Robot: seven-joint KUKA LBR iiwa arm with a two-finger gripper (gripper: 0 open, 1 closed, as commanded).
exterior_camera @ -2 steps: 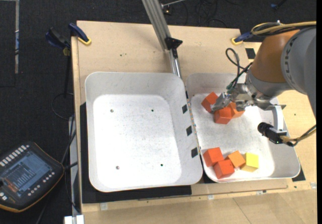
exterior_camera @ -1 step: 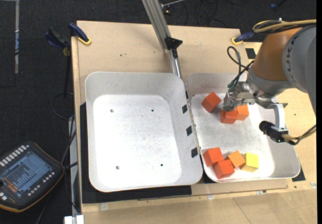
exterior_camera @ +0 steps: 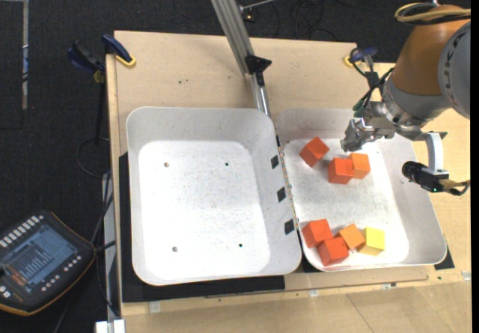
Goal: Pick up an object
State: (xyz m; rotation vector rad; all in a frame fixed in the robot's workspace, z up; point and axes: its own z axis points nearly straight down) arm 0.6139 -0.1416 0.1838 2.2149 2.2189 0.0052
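Observation:
The right bin [exterior_camera: 408, 197] holds several blocks. An orange-red block [exterior_camera: 314, 150] lies near its back left. A red block [exterior_camera: 340, 170] and an orange block [exterior_camera: 361, 165] touch each other in the middle. Near the front lie two red blocks [exterior_camera: 317, 231] [exterior_camera: 333, 250], an orange block [exterior_camera: 352, 236] and a yellow block [exterior_camera: 374, 239]. My gripper [exterior_camera: 355, 141] hangs just above and behind the middle pair, with nothing visible between its fingers.
The left bin [exterior_camera: 150, 129] sits beside the right one, their rims meeting at the middle. A metal pole [exterior_camera: 228, 13] slants over the bench's back. Clamps [exterior_camera: 112, 51] hold the board's back corners. A teach pendant [exterior_camera: 34, 257] lies at the front left.

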